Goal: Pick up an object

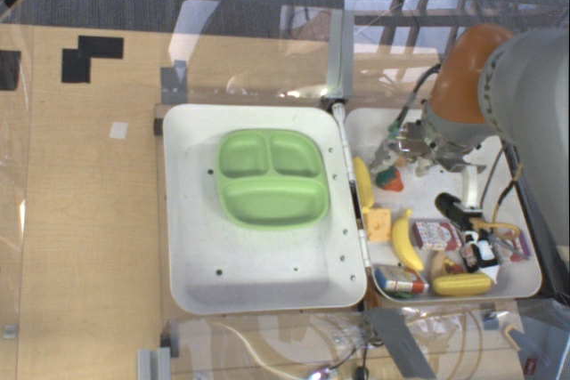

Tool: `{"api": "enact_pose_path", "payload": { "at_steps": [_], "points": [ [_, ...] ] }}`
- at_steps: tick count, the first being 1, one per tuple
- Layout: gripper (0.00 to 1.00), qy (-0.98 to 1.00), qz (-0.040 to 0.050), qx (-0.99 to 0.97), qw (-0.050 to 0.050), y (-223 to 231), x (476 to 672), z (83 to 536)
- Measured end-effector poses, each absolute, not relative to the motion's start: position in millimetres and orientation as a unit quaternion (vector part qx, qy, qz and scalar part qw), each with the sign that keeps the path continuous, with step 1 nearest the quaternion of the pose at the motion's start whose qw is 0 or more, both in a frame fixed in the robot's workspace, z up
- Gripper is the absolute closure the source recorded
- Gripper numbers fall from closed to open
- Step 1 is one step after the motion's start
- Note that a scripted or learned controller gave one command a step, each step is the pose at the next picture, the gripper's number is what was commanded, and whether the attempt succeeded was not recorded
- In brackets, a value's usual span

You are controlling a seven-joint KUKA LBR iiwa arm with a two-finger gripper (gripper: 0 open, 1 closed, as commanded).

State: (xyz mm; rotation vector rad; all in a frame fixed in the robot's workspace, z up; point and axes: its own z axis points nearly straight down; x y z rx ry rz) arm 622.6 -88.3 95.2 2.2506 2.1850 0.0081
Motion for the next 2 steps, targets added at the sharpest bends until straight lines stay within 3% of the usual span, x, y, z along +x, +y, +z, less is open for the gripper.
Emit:
{"api": "enact_pose_path", "payload": {
  "at_steps": [1, 2],
  "points": [
    [0.00, 0.739, 0.0030, 0.673, 0.003, -67, 623.2, 187],
    [0.00, 0.754, 0.0013, 0.657, 0.002, -115, 630.0, 119]
  ]
}}
